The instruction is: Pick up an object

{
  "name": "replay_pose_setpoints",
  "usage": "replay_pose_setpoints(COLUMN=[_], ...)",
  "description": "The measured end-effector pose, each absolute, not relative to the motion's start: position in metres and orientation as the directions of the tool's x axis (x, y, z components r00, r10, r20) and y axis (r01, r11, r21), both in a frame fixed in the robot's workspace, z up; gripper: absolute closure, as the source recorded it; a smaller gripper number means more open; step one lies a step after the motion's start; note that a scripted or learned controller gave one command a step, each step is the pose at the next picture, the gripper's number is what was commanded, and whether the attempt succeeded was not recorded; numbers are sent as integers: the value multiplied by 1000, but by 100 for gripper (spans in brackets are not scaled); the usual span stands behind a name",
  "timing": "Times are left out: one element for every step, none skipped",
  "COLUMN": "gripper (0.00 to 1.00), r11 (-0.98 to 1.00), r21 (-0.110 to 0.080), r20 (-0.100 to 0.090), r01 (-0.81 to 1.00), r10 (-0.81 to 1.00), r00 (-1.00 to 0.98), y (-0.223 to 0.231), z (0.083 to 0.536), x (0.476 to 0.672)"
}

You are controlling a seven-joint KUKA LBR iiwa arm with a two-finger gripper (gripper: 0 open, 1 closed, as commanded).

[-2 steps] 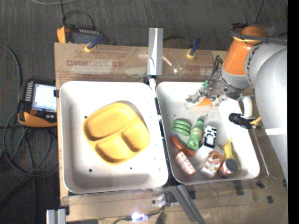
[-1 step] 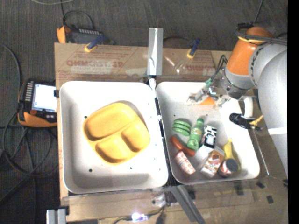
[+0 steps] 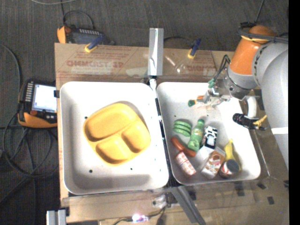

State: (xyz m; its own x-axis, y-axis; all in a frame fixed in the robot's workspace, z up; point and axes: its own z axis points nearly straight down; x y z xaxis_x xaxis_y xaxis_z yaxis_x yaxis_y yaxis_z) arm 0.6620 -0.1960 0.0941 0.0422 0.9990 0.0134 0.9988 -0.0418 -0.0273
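A yellow divided tray (image 3: 117, 132) lies in the left white bin (image 3: 70, 172). Behind both bins, a brown cardboard sheet (image 3: 108, 62) covers the tabletop, with a blue-and-yellow clamp (image 3: 93, 43) at its far edge. On the dark carpet (image 3: 28, 32), an orange-cased handheld screen (image 3: 40, 104) sits among black cables (image 3: 11, 144).

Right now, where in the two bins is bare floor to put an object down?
Left bin: a bare margin around the yellow tray, widest at the front. Right bin: its back-left corner is bare; the gripper is over the back-right, and the front is crowded.
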Motion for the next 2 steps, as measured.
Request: replay_pose_setpoints(gripper=[100, 0], r11=[-78, -79], r21=[0, -2], r20=[-1, -2], r01=[997, 997], r10=[997, 997], r00=[78, 79], y=[-159, -159], z=[210, 210], x=[669, 669])
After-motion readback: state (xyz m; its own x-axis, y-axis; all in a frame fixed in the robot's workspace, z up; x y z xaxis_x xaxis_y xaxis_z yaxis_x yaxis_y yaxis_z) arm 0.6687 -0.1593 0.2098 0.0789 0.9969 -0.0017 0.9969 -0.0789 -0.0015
